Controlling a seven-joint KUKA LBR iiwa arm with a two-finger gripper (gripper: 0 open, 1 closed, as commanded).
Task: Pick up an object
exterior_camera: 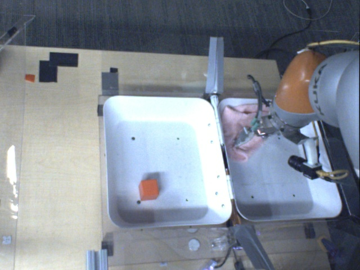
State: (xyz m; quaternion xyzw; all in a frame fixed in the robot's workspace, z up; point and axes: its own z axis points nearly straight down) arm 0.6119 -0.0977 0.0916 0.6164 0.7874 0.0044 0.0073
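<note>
Pink cloth [239,129]: bunched in the right bin's [281,204] far-left corner.
End effector [254,131]: low over the cloth; grip state unreadable.
Orange block [149,189]: untouched in the left bin [163,117].
Progress: nothing visibly lifted; grasp and raise remain.

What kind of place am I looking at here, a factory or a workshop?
Most likely a robotics lab test bench rather than a factory. A grey and orange robot arm reaches over two shallow white bins fixed to a wooden bench, with an orange block and a pink cloth as practice items.
</note>
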